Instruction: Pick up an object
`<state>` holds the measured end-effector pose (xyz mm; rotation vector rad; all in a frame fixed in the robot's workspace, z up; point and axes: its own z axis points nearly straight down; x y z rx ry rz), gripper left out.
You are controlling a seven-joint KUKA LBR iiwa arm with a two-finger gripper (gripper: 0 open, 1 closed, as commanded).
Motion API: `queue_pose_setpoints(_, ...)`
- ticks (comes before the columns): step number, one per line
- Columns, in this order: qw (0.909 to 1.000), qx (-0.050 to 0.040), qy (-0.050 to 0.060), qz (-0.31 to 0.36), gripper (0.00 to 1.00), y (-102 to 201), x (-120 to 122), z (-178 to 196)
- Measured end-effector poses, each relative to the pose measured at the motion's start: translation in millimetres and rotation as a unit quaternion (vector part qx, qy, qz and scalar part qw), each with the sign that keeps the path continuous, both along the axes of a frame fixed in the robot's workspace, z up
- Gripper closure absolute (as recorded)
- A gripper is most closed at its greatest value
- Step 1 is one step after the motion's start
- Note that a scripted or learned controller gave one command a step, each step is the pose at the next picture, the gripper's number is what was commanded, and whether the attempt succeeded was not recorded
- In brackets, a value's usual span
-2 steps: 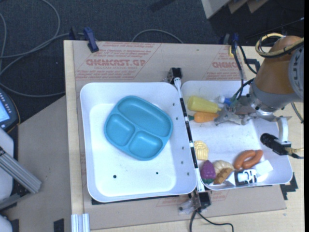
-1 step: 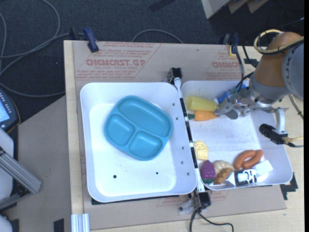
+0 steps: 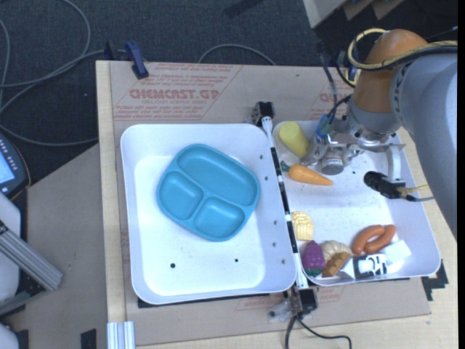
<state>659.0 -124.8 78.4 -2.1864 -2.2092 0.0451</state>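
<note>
Where cardboard bench meets dark carpet, two white bins, cables

The bench is seen from a single fixed camera set above it, tilted downward at a slant. Both white bins are taken in whole, the left bin and the right bin, from moderate height. The arm is seen entering from the right edge.

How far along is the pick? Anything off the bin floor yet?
Done: the gripper is down in the right bin, just above the carrot and beside the yellow fruit. In hand: nothing visibly held; the carrot lies on the floor. Left: grasp and lift.
</note>
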Motion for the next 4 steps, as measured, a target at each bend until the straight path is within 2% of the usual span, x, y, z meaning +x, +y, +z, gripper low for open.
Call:
queue_pose_setpoints(1, 0.9998, -0.0011, -0.020, -0.006, 0.00, 5, -18, 6)
queue_pose_setpoints(2, 1.0000, 0.0027, 0.001, -0.001, 0.00, -1, -1, 1)
queue_pose_setpoints(3, 1.0000, 0.0000, -0.002, -0.004, 1.00, -3, -1, 12)
queue_pose_setpoints(4, 0.9996, -0.0002, -0.028, -0.001, 1.00, 80, -8, 114)
